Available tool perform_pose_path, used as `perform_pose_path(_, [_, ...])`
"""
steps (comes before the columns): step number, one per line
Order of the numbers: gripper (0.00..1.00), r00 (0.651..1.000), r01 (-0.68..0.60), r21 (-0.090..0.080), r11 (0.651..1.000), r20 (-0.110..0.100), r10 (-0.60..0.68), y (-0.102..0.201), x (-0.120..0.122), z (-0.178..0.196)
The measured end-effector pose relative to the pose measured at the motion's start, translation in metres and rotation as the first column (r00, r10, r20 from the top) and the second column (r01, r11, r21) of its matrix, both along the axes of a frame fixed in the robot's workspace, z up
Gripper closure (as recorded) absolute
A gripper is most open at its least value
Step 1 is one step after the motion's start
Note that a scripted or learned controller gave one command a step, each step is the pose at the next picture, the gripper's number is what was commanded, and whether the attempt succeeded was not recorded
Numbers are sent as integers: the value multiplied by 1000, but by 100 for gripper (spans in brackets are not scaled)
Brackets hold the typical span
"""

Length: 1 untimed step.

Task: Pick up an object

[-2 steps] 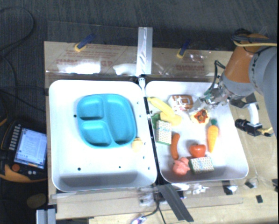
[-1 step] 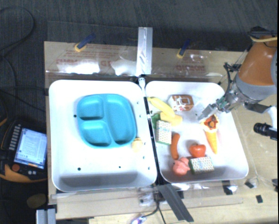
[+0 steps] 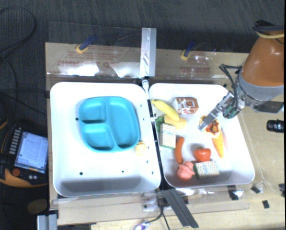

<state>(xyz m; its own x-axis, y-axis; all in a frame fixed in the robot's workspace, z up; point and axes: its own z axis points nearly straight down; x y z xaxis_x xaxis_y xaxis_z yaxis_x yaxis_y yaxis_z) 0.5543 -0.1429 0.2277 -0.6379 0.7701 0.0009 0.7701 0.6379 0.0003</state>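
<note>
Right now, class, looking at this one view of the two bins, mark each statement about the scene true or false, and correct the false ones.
1. The blue tray lies in the left bin. True.
2. The banana lies on the blue tray. False: it lies in the right bin.
3. The gripper is over the right bin. True.
4. The tomato sits in the left bin. False: it is in the right bin.
5. The carrot lies right of the tomato. True.
</note>
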Motion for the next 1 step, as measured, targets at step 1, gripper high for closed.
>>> perform_pose_path(1, [100,998,69,0,998,-2,-69,18,-62,-102])
